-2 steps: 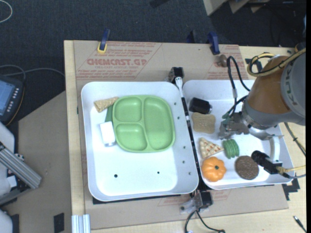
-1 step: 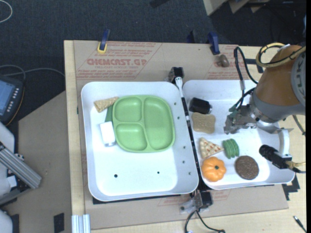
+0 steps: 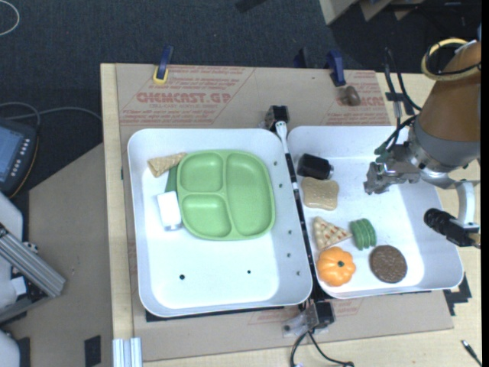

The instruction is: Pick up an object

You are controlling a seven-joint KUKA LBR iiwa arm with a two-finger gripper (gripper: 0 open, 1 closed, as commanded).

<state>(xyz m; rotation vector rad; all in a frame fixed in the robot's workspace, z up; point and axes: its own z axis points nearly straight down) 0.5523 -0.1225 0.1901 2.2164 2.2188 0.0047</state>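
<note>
I find the claw (image 3: 380, 176) poised over the upper middle of the right bin (image 3: 428, 209), at the end of the arm (image 3: 451, 113) that enters from the right; from this angle I cannot tell whether it is open or closed, and I see nothing between its tips. Nearest to it, to its left, lies a black block (image 3: 314, 166), with a slice of toast (image 3: 320, 195) just below that. Further toward the bin's near edge I note a pizza wedge (image 3: 328, 232), a green ridged piece (image 3: 362, 233) just beside it, an orange pumpkin (image 3: 336, 266) and a brown round patty (image 3: 388, 264). All of these rest on the bin floor, apart from the claw. The left bin (image 3: 214, 281) adjoins the right one and carries a green divided plate (image 3: 225, 194), with a tan cracker (image 3: 165, 164) at the plate's upper left and a white block (image 3: 169, 209) touching its left rim. Both bins sit on a brown board (image 3: 229, 94) printed with red lettering, which covers the bench; a yellow clamp (image 3: 162, 69) and a blue clamp (image 3: 335, 67) grip its far edge. Beyond the bench the floor is dark carpet (image 3: 114, 14), with cables and a small screen (image 3: 15, 153) at the left.
</note>
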